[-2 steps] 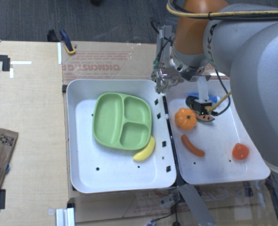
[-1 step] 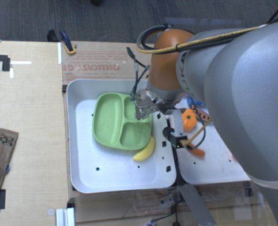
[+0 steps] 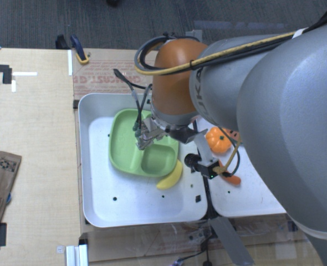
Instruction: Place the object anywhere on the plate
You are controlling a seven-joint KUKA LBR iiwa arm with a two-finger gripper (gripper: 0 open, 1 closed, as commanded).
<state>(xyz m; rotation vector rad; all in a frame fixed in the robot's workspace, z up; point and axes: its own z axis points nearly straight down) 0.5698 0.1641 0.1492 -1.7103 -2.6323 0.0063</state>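
Observation:
A light green divided plate (image 3: 126,148) lies in the left white bin (image 3: 97,170). My gripper (image 3: 143,139) hangs over the plate's middle, just above the ridge between its compartments, and I see nothing held under it. A yellow banana (image 3: 172,178) rests on the bin floor against the plate's lower right rim. The arm's orange band (image 3: 172,76) and grey body cover the plate's upper right part.
In the right bin (image 3: 252,195), an orange pumpkin-like toy (image 3: 219,140) and a small orange carrot-like piece (image 3: 231,177) lie close to the divider, partly under the arm. A cardboard sheet (image 3: 105,76) lies behind the left bin. The wooden bench (image 3: 30,126) stretches left.

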